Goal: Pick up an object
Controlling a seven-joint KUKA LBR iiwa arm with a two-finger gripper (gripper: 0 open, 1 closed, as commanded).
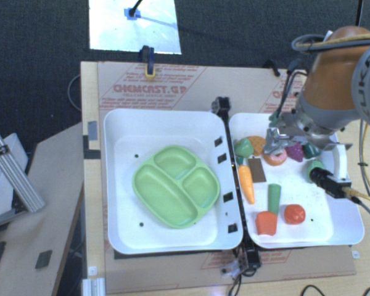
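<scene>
Toy food pieces sat scattered in the right bin (345,230), none lifted. Nearest the camera: an orange-red block (266,222) beside a red tomato (294,214), near the bin's front. Just behind them, a green cylinder (274,197) stood upright. A carrot (246,184) lay along the bin's left wall, tip pointing toward the front, with a brown rectangular piece (256,170) just beside its top end. Farther back, a pink-frosted donut (275,158), a purple piece (295,152), a green leafy piece (243,147) and an orange round piece (257,144) clustered together. A green item (314,165) lay at the right, partly hidden by a black cable fitting.

The gripper (275,142) hung low over the donut cluster, at the back of the right bin; whether its fingers were apart or together, cannot tell, and nothing was visibly held. The grey arm (339,73) with its orange band came in from the right.

The left bin (123,227) held a light green divided plate (176,185), three compartments, lying flat. Behind the bins, a board with red print (154,88) lay under them, and a clamp (148,60) sat at its far edge.
</scene>
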